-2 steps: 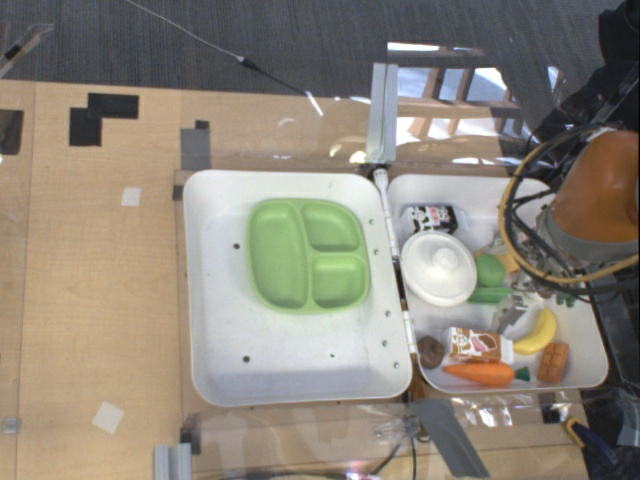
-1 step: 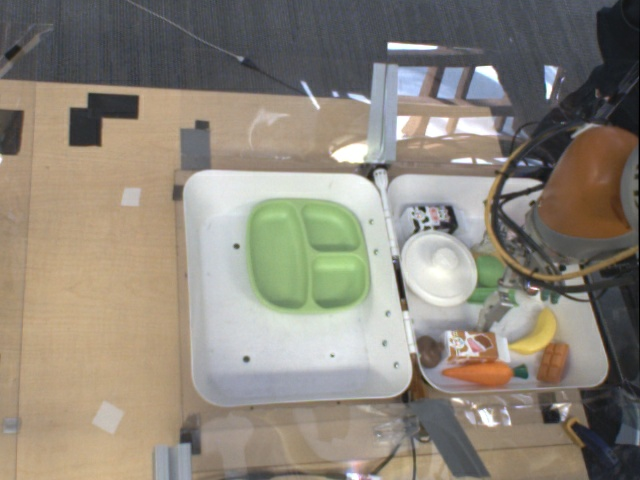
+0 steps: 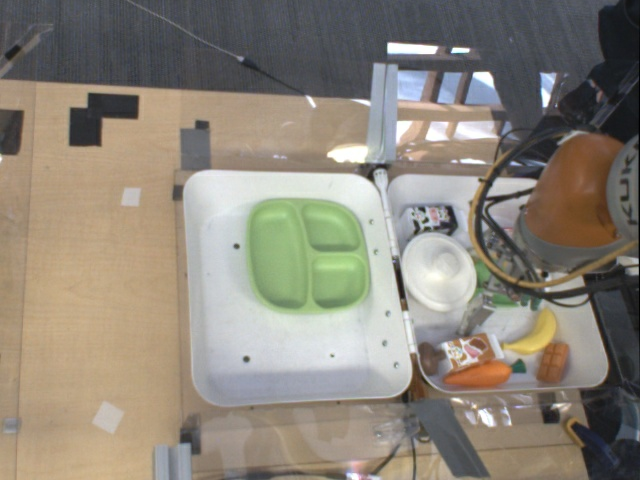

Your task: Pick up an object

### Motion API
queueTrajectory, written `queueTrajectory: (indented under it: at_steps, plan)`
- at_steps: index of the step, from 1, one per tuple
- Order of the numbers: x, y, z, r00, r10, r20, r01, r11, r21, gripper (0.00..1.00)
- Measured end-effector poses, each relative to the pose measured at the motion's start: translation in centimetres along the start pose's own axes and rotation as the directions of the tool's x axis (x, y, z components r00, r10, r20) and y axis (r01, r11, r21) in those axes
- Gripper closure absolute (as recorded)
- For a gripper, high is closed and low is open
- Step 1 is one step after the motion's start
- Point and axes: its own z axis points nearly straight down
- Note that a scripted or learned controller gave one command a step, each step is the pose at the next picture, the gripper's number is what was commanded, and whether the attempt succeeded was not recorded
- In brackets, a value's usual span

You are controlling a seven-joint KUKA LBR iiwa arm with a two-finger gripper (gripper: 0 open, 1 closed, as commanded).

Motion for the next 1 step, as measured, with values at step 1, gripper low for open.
queueTrajectory:
  at_steps: [1]
  plan:
    - [-6.12,-0.03,0.52,0.991,0.135,-0.018,-0.135,0.991,0.005,0.0]
